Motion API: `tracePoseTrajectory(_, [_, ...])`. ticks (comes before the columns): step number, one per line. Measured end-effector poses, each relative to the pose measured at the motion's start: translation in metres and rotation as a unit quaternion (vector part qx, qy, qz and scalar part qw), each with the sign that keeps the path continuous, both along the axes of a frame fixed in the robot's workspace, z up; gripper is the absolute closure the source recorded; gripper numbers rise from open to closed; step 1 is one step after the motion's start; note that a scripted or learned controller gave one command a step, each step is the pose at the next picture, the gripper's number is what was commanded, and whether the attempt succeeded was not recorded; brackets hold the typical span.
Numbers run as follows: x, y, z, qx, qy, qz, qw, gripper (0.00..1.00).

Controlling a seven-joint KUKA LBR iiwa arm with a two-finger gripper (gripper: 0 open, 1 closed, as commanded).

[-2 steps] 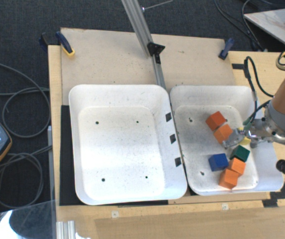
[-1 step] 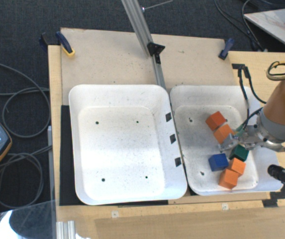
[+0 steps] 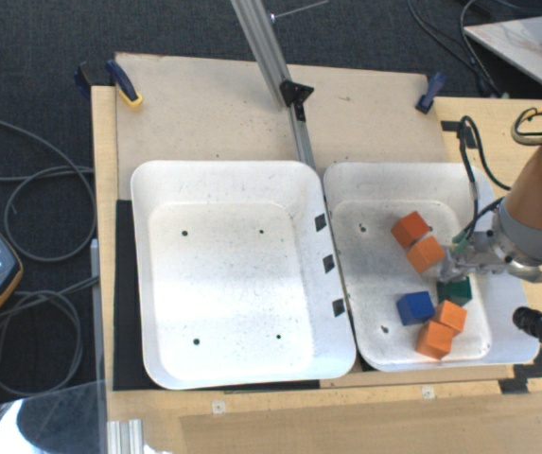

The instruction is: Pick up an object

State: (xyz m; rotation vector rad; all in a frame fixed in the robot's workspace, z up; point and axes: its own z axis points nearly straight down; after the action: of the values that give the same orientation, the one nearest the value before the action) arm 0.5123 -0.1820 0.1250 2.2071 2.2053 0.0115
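Note:
The right bin (image 3: 375, 253) holds several blocks. Two orange blocks (image 3: 410, 228) (image 3: 426, 253) lie near its middle. A blue block (image 3: 415, 307) sits toward the front, with two more orange blocks (image 3: 451, 316) (image 3: 433, 340) to its right. A dark green block (image 3: 458, 290) lies by the right wall. My gripper (image 3: 453, 270) reaches in from the right and hangs low right above the green block, close to the lower middle orange block. The arm's wrist hides part of the green block.
The left bin (image 3: 157, 253) lies beside the right one, with a raised divider (image 3: 327, 253) between them. A metal pole (image 3: 271, 55) rises from the back of the bench. Cables (image 3: 474, 159) run along the right bin's far right edge.

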Motion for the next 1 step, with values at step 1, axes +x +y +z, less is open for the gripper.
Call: tracePoseTrajectory(1, [0.0053,-0.0009,0.0642,0.0036,0.006,0.001,1.0,1.0])
